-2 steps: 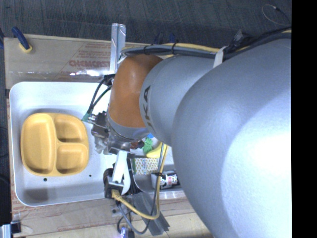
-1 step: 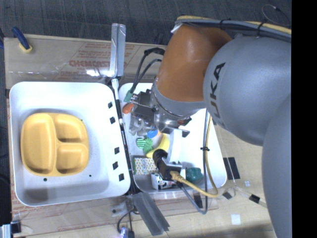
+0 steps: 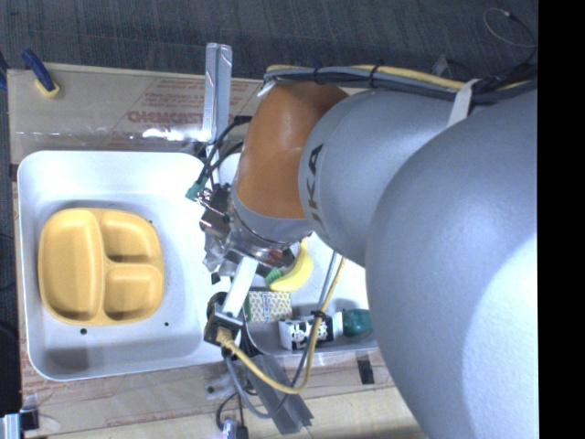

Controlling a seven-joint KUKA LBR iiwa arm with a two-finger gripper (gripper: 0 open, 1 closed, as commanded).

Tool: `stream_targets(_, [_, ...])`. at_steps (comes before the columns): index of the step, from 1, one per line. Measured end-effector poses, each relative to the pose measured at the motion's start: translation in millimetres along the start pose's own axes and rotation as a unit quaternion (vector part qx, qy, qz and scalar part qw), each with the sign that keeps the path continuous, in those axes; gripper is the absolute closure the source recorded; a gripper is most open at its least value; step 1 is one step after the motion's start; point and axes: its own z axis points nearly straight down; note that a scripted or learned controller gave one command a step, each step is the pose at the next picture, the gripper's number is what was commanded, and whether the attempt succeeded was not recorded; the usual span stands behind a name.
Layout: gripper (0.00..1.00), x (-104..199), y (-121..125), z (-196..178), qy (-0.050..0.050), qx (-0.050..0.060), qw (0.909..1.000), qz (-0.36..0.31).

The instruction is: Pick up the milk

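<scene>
Lying on its side by the near rim of the right-hand bin [image 3: 352,291], the milk [image 3: 306,330] is a small bottle with a black-and-white blotched label and a green cap pointing to the view's right. Any words on that label are too small to read. Just beyond it, on its left, stands a small carton [image 3: 268,305] printed in a fine green and pale pattern, its print also illegible. A banana [image 3: 294,271] lies just past the carton, partly under the wrist.

The gripper [image 3: 222,250] hangs above the wall between the two bins, left of the banana and apart from the milk; whether it is released or clenched cannot be told, as the wrist covers it. The arm [image 3: 439,245] comes in from the right and bends down steeply, its orange band [image 3: 279,154] above the wrist, with part of some black lettering beside the band.

The left bin [image 3: 101,176] holds a yellow three-compartment tray [image 3: 101,263]. Farther back, a cardboard sheet [image 3: 110,99] carries red print that appears reversed and is not surely readable. A small blue and yellow object [image 3: 38,71] lies at its far left corner.
</scene>
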Motion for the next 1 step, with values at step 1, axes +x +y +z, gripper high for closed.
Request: stream_targets(1, [1.0, 39.2, -24.8, 29.9, 0.0, 0.001, 0.9954, 0.096])
